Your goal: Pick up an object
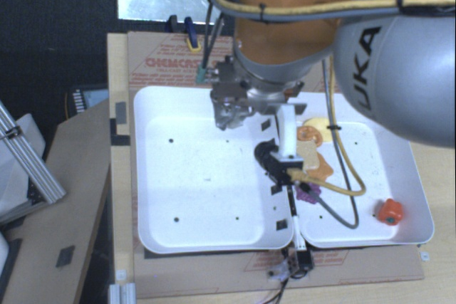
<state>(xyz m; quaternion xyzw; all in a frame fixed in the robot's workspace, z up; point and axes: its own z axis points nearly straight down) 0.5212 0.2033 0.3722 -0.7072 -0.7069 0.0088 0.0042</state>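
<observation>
My gripper (229,112) hangs from the big orange-banded wrist over the far right part of the left bin (178,224). Nothing can be seen in its grasp. The loose objects lie in the right bin (413,174). A small red-orange object (389,211) rests near that bin's front right corner. A yellow and orange piece (313,133), a tan-orange piece (315,161) and a small purple piece (308,193) cluster by the bin's left wall, partly hidden behind the arm.
A black fitting (268,153) and a white bar (287,132) sit at the divider between the bins. A yellow cable (342,153) and a grey one (335,213) loop over the right bin. Cardboard (164,60) lies under the bins.
</observation>
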